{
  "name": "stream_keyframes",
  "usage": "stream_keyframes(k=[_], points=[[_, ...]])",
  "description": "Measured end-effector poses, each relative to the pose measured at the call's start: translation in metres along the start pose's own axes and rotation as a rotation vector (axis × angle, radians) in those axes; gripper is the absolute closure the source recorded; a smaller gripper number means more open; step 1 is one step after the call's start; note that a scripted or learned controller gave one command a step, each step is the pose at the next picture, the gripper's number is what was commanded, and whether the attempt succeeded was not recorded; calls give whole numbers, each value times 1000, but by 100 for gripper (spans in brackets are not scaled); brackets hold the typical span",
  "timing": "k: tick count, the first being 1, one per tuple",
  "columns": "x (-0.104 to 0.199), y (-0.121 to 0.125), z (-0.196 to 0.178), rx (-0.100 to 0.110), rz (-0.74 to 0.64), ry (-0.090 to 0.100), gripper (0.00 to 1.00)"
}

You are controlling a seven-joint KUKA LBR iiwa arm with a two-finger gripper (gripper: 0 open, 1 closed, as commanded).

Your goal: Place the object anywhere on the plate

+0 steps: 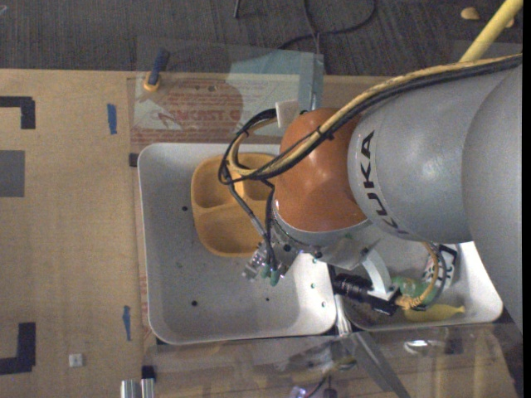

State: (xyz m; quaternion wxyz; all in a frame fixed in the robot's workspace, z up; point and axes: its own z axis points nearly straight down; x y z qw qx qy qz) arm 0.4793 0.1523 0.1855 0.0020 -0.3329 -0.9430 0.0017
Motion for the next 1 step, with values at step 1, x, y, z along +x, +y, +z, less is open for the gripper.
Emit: stream_keyframes(k=[1], points=[[43, 54, -28, -3, -74, -3, 100]])
